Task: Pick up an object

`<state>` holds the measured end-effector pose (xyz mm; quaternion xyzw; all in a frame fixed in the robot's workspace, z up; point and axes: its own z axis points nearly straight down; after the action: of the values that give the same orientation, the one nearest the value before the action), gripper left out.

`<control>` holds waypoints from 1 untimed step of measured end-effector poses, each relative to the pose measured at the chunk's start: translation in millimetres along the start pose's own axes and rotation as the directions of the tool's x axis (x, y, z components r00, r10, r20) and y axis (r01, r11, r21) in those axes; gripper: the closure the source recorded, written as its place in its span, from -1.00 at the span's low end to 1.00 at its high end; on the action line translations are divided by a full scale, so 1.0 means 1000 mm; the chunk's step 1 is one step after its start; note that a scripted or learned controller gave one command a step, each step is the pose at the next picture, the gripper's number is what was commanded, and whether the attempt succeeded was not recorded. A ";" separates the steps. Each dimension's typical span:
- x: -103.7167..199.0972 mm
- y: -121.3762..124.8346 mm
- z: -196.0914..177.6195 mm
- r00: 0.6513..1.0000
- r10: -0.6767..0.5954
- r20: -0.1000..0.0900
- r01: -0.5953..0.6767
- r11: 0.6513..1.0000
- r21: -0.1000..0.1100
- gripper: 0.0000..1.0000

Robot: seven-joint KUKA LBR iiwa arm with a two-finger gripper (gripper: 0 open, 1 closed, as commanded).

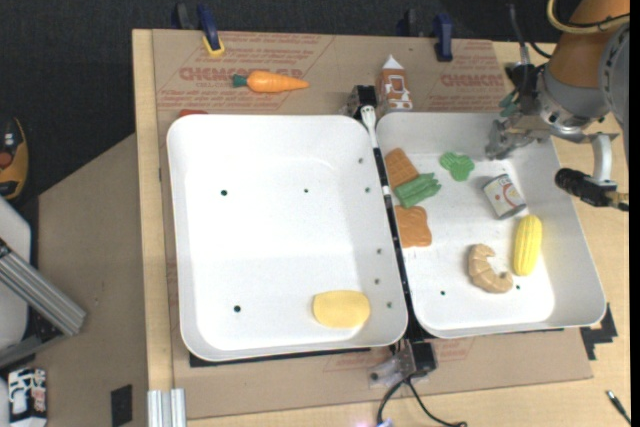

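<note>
Two white bins sit side by side on the brown surface (300, 65). Over the right bin (570, 300), at its far edge, hangs the gripper (503, 137); I cannot tell its state. A corn cob (527, 245) and croissant (488, 269) lie nearer.

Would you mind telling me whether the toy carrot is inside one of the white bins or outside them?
Outside. The toy carrot lies on the brown board beyond the far rim of the left bin, not touching it.
</note>
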<state>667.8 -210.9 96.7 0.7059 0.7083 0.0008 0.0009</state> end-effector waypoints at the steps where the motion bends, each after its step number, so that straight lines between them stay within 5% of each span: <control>1: -0.014 -0.023 -0.019 1.000 0.005 0.000 -0.005 1.000 0.003 1.00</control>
<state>645.0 -225.0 116.1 0.7076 0.7066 -0.0006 -0.0002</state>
